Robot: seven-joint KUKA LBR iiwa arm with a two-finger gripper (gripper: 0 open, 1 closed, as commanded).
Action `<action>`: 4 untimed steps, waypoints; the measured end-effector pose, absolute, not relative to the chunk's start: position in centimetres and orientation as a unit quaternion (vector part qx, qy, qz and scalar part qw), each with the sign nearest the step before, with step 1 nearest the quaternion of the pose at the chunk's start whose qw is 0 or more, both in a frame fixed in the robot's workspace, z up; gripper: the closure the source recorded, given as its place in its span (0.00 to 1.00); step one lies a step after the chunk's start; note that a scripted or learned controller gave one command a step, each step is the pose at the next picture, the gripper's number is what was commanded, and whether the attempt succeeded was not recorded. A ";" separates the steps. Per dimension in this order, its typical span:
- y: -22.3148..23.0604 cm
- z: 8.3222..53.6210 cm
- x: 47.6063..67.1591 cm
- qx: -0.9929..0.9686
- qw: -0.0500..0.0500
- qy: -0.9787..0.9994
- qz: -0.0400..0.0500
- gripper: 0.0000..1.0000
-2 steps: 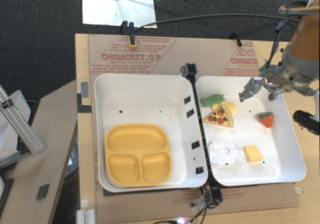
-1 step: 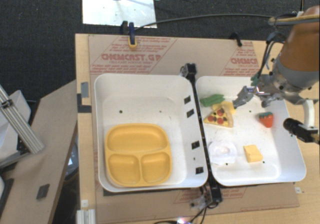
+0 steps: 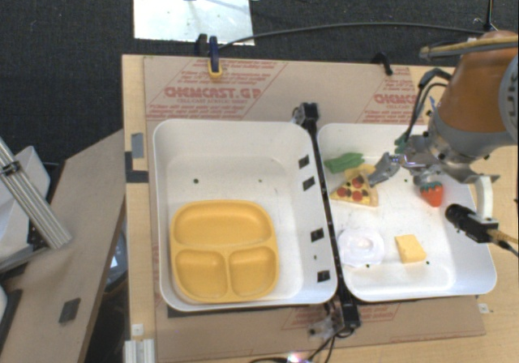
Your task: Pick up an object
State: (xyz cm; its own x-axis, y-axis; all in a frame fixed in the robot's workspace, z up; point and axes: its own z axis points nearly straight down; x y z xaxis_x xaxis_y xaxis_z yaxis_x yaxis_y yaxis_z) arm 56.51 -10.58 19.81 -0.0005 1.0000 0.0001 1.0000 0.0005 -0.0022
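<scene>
The right bin (image 3: pixel 466 276) holds a toy pizza slice (image 3: pixel 357 189), a green piece (image 3: pixel 344 161) just behind it, a yellow block (image 3: pixel 410 249), a clear round lid-like piece (image 3: pixel 360 245) and a small red toy (image 3: pixel 433 193). My gripper (image 3: pixel 388 167) hangs over the back of this bin. It sits just right of the pizza slice and the green piece and left of the red toy. I see nothing held in it. The arm's grey wrist (image 3: pixel 454 147) covers part of the bin's back right corner.
The left bin (image 3: pixel 235 143) holds a yellow divided tray (image 3: pixel 225 249). A black divider with clips (image 3: pixel 318 191) runs between the two bins. A black part (image 3: pixel 466 222) and a white cable (image 3: pixel 485 195) hang from the arm over the right bin's right side.
</scene>
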 end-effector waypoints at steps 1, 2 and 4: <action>-11.1 13.7 56.6 -0.707 0.001 -0.707 0.001 0.00; -11.1 15.1 56.7 -0.707 -0.001 -0.707 0.000 1.00; -11.8 20.3 57.7 -0.706 -0.001 -0.708 -0.001 1.00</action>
State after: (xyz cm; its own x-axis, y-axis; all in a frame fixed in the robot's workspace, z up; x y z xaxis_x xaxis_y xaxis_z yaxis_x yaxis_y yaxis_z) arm 57.65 -11.84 20.29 -0.0028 1.0000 -0.0006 1.0000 0.0028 0.0027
